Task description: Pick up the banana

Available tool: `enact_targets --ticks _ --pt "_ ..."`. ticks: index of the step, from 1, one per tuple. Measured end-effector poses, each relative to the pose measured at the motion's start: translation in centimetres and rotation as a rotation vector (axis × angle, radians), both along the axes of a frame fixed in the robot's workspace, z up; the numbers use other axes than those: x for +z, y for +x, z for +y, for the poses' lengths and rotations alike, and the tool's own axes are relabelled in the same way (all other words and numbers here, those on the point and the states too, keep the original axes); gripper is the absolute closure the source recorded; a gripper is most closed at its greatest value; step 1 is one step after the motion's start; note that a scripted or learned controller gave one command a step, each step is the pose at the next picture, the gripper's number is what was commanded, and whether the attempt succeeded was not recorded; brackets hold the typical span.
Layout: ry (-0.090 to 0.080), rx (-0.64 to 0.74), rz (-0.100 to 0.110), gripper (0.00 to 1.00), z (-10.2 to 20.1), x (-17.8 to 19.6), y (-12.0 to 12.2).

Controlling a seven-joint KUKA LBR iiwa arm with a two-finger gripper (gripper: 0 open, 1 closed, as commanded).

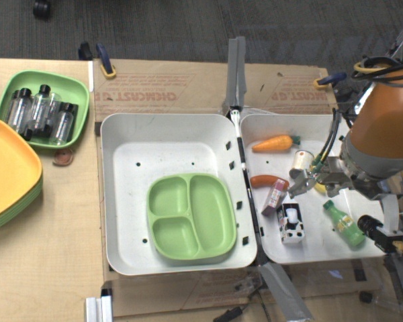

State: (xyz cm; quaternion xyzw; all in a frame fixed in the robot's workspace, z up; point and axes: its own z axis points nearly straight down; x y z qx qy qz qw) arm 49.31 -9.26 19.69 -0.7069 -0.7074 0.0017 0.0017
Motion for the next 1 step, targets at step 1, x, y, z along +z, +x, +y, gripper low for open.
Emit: enact_targets --ticks 1 --pt "0.002 -0.113 -0.004 0.00 -11.58 -9.77 1.80"
